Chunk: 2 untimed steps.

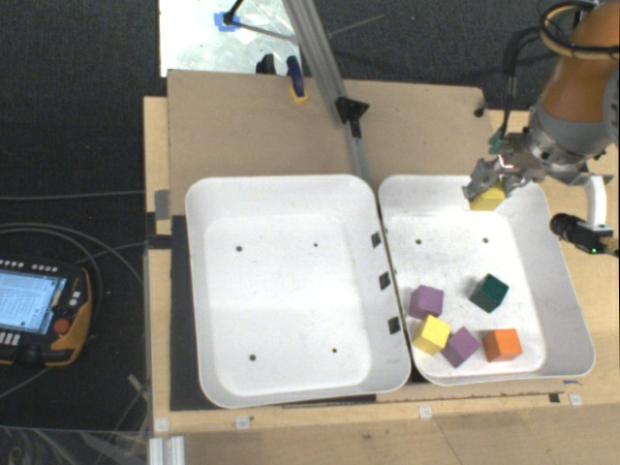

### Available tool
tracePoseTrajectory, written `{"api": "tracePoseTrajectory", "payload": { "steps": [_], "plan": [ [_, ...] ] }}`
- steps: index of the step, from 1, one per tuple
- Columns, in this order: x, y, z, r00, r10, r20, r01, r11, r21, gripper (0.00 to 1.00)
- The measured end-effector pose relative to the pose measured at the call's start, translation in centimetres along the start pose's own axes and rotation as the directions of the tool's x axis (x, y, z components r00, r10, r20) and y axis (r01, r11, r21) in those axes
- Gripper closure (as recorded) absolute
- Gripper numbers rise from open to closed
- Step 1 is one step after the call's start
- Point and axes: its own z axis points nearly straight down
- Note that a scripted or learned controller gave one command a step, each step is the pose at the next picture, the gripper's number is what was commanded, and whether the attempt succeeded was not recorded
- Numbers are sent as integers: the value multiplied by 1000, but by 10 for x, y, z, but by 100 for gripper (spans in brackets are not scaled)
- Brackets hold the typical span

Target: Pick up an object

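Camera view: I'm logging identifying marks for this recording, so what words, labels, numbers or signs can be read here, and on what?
None can be read.
Handheld pendant at the left edge: its lit screen shows lines of content, too small and blurred to read.
Coloured blocks in the right bin: plain faces, no print.
Left bin: dark dots only, no text.

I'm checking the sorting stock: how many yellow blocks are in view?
2. One yellow block lies near the right bin's front, among the purple blocks. The other yellow block is at the gripper, by the bin's far edge, partly hidden.
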Motion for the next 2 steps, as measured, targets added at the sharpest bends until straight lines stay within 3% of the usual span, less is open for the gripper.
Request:
{"api": "tracePoseTrajectory", "payload": {
  "steps": [1, 2],
  "plan": [
    [63, 0, -5, 1000, -2, -3, 2, 1000, 7, 100],
    [140, 0, 36, 1000, -3, -4, 3, 1000, 13, 100]
  ]
}}
